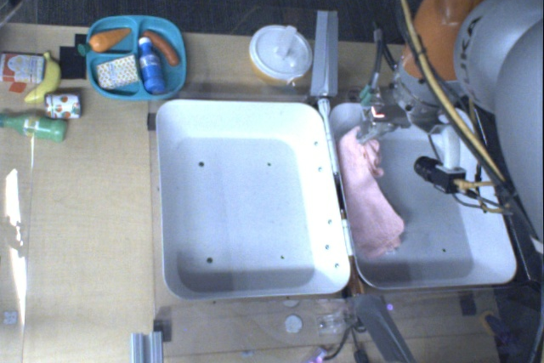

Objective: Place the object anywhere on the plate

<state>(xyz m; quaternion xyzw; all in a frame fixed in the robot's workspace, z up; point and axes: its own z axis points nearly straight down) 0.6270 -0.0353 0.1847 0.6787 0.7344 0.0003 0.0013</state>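
Pincer [371, 125]: it hangs over the upper left corner of the right bin [476, 263], and its fingers are clenched on the top end of the pink cloth [370, 200].
Pink cloth: it lies along the left wall of the right bin, with its upper end pinched.
Left bin [246, 200]: white, just beside the right one.
Table [85, 251]: a blue divided plate [174, 55] with toy food stands at the upper left, well apart from the cloth.

My arm [484, 38] and its cables [463, 140] crowd the right bin [476, 263], where a pink cloth [370, 200] lies along the left wall, while the left bin [246, 191] offers open floor throughout, bounded above by a lidded cup [280, 53].
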